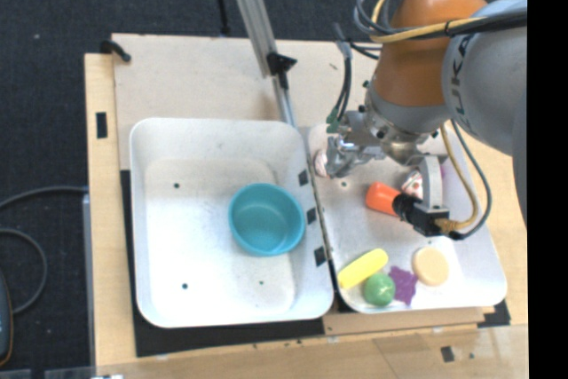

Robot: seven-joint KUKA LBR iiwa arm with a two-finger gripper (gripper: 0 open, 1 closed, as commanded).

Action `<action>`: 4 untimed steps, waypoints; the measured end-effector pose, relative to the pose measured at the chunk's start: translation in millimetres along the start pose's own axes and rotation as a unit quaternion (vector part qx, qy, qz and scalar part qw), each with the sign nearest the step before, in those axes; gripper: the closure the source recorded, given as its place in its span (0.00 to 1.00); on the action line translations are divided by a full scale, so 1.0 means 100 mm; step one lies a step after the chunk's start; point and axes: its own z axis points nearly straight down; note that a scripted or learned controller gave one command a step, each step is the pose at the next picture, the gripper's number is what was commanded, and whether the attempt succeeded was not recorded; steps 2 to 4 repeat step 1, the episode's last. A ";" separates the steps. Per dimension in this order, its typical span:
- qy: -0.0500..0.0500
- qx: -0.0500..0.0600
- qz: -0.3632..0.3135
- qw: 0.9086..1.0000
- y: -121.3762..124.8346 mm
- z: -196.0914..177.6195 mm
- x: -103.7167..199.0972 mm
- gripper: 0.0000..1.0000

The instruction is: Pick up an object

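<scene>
1. Dark carpet-like floor surrounds a pale wooden bench, with a slanted metal pole crossing above its far side
2. Grey arm with its orange band reaches in from the right, over the far part of the right bin
3. Left bin, white and shallow, holds a blue bowl standing upright near its right wall
4. Right bin, touching the left one along the middle, holds the small things: an orange piece near its centre, a yellow oblong at the near left, a green ball just beside it, a purple scrap next to the ball, and a pale round disc to the right
5. Gripper hangs at the far left corner of the right bin, beside the dividing walls; I cannot tell whether its jaws are spread or pressed together, and nothing can be seen between them
</scene>
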 end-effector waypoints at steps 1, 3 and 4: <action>-0.001 0.002 0.002 1.000 0.01 0.10 0.41 1.00; -0.001 0.002 0.002 1.000 0.01 0.10 0.41 1.00; -0.001 0.002 0.002 1.000 0.01 0.10 0.41 1.00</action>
